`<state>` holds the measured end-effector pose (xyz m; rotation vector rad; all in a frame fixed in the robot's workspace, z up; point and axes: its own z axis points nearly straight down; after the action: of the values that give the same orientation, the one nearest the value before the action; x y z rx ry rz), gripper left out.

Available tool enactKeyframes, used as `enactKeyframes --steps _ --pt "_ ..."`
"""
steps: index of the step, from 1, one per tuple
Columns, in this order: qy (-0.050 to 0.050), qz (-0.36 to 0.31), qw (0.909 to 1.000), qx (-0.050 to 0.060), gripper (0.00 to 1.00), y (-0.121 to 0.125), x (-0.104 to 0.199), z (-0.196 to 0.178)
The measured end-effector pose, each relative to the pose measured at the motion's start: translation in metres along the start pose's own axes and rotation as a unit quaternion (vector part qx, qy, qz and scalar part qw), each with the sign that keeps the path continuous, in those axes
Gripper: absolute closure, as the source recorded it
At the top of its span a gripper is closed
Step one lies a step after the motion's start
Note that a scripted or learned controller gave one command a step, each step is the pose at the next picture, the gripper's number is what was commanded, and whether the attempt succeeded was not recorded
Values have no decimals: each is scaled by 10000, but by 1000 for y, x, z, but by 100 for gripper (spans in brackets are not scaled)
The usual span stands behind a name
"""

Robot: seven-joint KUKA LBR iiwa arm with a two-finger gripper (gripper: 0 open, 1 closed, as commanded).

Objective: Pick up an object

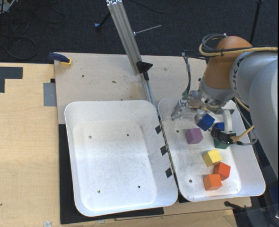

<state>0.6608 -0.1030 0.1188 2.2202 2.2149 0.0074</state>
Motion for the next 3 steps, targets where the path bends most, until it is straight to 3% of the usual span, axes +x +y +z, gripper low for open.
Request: enactKeyframes --steps 1,3 --pt "4 27 10000 47 100 -3 -2 -5" --pt "0 20 10000 20 100 1 -8 -101"
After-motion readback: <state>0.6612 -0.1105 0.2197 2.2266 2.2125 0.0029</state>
